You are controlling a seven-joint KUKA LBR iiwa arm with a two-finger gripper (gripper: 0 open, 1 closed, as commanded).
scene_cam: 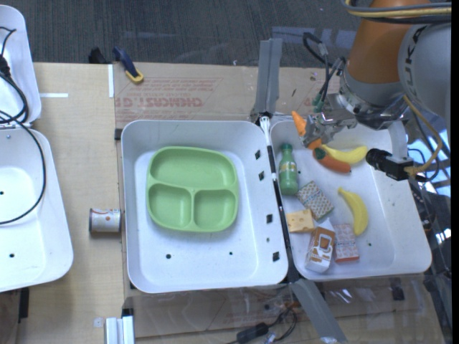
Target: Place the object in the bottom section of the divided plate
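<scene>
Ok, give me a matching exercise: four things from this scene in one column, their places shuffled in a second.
Things:
1. divided plate
2. green bottle
3. small can
4. gripper

Places:
A. on the bench, left of the left bin
B. left bin
C. over the right bin's far end
D. right bin, by its left wall

Pairs: 1-B, 2-D, 3-A, 4-C

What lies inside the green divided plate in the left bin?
The plate shows three bare green sections, one wide and two small, with no item in them. The bin floor under the plate is covered, so it cannot be seen.
</scene>
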